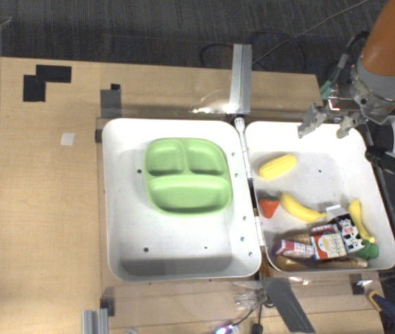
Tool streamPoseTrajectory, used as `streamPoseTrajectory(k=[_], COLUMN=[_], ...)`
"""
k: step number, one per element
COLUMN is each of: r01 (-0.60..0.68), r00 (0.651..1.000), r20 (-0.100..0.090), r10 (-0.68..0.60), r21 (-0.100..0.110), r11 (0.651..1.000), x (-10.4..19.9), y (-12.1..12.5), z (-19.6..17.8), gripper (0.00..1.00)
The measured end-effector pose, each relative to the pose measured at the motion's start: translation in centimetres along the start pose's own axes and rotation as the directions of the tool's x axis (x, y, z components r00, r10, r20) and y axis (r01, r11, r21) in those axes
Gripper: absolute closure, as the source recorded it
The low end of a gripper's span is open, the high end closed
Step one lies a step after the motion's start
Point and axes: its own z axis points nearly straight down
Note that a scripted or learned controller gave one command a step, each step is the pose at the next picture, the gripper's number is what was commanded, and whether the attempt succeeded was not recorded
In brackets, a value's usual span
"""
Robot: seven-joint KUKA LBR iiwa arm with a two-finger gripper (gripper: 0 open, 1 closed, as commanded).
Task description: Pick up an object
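Observation:
My gripper (326, 125) hangs over the far edge of the right bin (323, 160), open, with nothing between its fingers. Below it in that bin lie a yellow corn cob (278, 166), a banana (302, 209), a small red fruit (269, 206), a second banana with a green tip (359, 224) and a printed snack carton (321, 245). The corn cob is the nearest, a little down and to the left of the gripper. None of them touches the gripper.
The left bin (124, 207) holds a green divided plate (186, 175). A metal post (242, 82) rises behind the wall between the bins. Cables trail at the far right beside the arm.

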Motion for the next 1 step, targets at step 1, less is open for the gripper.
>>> streamPoseTrajectory(k=[1], r01=[-0.111], r00=[0.994], r20=[-0.001], r10=[0.111], r21=[-0.002], r11=[0.994], x=[1.37], y=[-1.72], z=[16.71], gripper=[0.0])
